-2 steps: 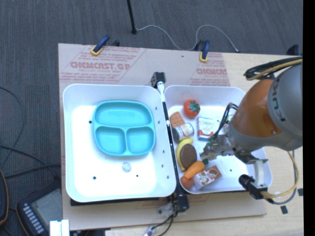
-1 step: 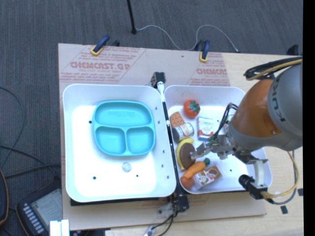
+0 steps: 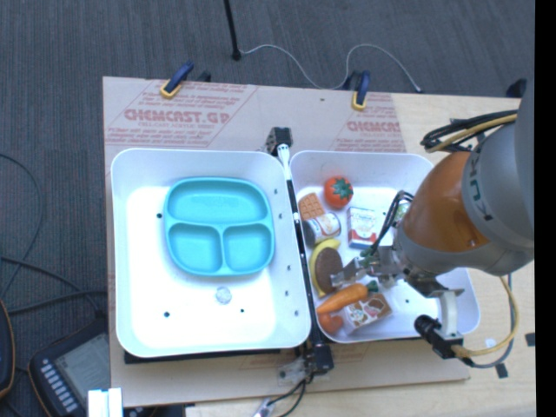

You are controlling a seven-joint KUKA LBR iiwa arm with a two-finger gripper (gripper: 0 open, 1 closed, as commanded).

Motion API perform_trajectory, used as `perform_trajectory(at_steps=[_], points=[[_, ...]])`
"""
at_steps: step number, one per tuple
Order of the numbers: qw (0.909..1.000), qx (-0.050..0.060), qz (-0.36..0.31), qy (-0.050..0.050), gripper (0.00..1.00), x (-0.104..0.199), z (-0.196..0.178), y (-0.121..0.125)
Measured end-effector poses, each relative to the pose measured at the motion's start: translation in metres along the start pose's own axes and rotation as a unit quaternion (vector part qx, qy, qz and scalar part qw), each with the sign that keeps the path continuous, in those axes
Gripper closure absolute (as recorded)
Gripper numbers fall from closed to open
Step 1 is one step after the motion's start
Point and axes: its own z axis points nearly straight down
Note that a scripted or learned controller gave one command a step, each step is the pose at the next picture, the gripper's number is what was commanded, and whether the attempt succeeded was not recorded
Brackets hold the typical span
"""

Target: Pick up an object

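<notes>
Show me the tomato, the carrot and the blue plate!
tomato (image 3: pixel 339 190): camera view, on its red body.
carrot (image 3: pixel 343 298): camera view, middle of its orange length.
blue plate (image 3: pixel 219 203): camera view, floor of its big top compartment.

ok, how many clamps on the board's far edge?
2. One blue-and-yellow clamp sits near the far left corner, above the left bin. The other clamp sits further right, above the right bin. The arm may hide others.
</notes>
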Motion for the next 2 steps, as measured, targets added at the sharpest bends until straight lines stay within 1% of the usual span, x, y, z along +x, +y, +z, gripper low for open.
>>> perform_trajectory(at_steps=[1,2], points=[[1.0000,0.001,-0.003,0.002,1.00,0.0042,-0.0073,0.0005],[1.0000,0.001,-0.003,0.002,0.00,0.0042,-0.0072,0.0003]])
